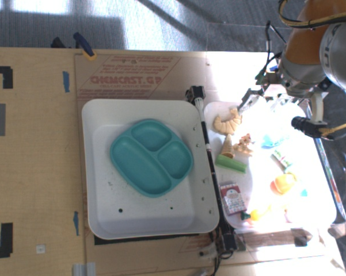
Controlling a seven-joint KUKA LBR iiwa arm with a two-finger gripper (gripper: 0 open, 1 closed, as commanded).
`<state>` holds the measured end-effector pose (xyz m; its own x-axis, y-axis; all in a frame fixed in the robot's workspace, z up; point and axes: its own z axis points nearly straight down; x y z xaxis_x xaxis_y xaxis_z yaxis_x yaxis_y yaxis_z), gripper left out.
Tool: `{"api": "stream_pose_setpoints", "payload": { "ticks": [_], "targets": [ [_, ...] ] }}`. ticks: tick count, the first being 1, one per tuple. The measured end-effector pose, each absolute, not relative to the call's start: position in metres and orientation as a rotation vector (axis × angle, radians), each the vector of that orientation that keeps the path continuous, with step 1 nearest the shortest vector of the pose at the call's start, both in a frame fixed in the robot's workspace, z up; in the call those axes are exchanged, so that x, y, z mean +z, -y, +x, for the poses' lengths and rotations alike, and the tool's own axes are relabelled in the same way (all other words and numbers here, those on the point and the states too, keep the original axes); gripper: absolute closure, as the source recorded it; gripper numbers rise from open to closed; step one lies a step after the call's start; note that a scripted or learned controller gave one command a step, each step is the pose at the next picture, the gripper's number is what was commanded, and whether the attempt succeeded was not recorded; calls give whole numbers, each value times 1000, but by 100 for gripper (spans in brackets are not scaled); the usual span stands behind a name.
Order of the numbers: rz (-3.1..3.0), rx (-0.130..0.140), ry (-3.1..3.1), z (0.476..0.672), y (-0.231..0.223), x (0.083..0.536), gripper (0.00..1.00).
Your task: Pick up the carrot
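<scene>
The right bin (pixel 242 180) is washed out by glare. Near its front edge lies a long yellow-orange piece with a green end, which looks like the carrot (pixel 257 213). My gripper (pixel 247 101) hangs over the bin's back left corner, just above a tan croissant (pixel 227 123) and far from the carrot. It holds nothing that I can see. The grey arm with its orange band (pixel 311 39) comes in from the upper right.
The left bin (pixel 103 211) holds a teal divided plate (pixel 151 157). In the right bin lie a green stick (pixel 231 163), a tan figure (pixel 242 145), a red and white packet (pixel 233 198), an orange piece (pixel 283 184) and small blue and green bits (pixel 276 148).
</scene>
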<state>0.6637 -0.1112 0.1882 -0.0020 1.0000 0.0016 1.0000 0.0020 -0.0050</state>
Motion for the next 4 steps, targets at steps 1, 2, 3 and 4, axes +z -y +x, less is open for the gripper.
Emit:
{"api": "stream_pose_setpoints", "payload": {
  "ticks": [1,2,3,4],
  "targets": [
    [-2040,-3,2392,526,103,267,0],
    [-1588,1,2704,479,99,232,0],
    [-947,-3,3006,482,101,249,0],
    [-1054,2,2950,496,158,137,0]
  ]
}}
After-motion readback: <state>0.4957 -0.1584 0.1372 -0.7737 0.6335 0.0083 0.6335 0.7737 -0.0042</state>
